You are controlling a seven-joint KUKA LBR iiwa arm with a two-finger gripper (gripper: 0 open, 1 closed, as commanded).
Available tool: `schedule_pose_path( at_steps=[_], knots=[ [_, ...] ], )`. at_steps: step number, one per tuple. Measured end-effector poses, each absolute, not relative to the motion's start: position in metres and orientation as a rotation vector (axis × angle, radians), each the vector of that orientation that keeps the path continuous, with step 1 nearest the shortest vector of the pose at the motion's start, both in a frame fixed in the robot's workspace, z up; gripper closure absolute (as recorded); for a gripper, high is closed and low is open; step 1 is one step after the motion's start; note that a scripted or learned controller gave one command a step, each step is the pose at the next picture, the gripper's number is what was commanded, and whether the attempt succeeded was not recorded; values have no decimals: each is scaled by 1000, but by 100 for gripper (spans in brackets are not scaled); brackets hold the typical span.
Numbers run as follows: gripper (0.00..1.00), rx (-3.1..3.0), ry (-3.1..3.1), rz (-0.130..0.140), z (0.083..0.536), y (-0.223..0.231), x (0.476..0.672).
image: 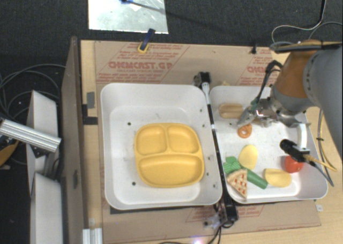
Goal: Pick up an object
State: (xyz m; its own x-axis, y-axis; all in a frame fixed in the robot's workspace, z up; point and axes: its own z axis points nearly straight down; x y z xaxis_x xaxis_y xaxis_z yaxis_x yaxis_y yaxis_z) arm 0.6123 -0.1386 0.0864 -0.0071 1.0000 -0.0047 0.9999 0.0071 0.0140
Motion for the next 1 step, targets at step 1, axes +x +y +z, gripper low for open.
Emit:
schedule_pose_path(
  at_steps=[1],
  knots=[
    [0, 2212, 2228, 6, 144, -97, 590]
  ],
)
